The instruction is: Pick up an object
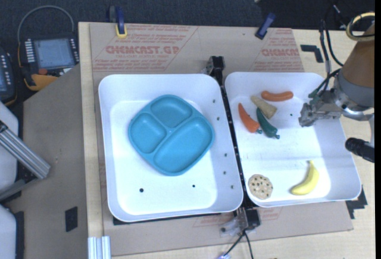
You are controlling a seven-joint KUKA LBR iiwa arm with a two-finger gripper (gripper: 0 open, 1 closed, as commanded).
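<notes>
Five toy foods lie in your right bin (333, 150): sausage (277, 96), carrot (248, 118), cookie (260, 186), banana (305, 180); the gripper (309, 114) hovers beside them, grip state hidden from you

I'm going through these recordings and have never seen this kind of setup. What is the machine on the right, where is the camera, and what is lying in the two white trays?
One camera looks down at a slant on a bench. The grey robot arm with an orange band reaches in from the right; its gripper hangs over the right shallow white bin, and nothing can be seen held in it.

The left shallow white bin holds a blue plastic plate with three compartments.

The right bin holds toy food: an orange-red sausage, a tan wedge, an orange-red carrot-like piece, a dark green pepper-like piece, a round speckled cookie and a yellow banana.
</notes>
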